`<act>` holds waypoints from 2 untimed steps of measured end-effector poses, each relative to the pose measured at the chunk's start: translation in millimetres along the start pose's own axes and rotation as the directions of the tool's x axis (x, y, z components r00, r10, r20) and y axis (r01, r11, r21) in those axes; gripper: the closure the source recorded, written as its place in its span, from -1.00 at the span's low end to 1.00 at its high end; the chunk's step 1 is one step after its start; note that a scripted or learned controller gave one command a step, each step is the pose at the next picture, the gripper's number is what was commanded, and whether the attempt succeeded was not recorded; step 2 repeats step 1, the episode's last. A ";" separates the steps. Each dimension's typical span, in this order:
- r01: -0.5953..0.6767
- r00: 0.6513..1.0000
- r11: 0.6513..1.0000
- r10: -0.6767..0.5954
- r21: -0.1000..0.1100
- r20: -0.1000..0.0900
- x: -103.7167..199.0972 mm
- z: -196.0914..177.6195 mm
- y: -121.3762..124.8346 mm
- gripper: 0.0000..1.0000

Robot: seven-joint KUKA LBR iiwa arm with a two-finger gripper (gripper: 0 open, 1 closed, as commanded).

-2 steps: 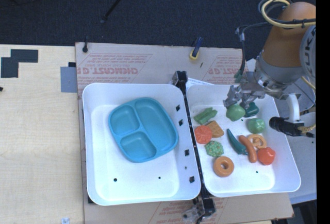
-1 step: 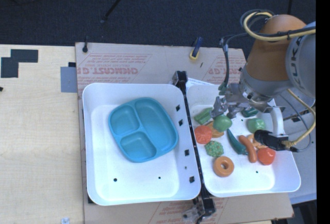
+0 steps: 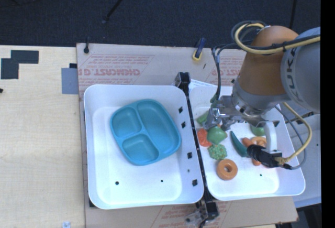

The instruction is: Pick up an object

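My gripper (image 3: 216, 118) hangs low over the left part of the right bin (image 3: 261, 187), just above a cluster of toy foods. Directly below it lie a light green piece (image 3: 216, 135) and a red-orange piece (image 3: 203, 138). A bumpy green broccoli-like piece (image 3: 218, 151) sits in front of those, with an orange ring (image 3: 227, 169) nearer the front. A dark teal curved piece (image 3: 237, 144) lies to the right, beside small orange pieces (image 3: 255, 142) and another green piece (image 3: 257, 130). The arm's grey and orange body hides the bin's back right.
The left bin (image 3: 104, 185) holds a blue three-compartment plate (image 3: 144, 131). A black divider (image 3: 189, 138) runs between the two bins. Cardboard lies under the bins, and a blue-and-yellow clamp (image 3: 198, 50) sits on its back edge.
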State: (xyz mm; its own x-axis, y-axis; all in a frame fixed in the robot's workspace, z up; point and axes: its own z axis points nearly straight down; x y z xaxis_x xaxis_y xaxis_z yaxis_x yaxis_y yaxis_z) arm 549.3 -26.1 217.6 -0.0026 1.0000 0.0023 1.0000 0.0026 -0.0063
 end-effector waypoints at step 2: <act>0.001 1.000 1.000 -0.001 0.001 0.000 51.2 6.5 -23.2 1.00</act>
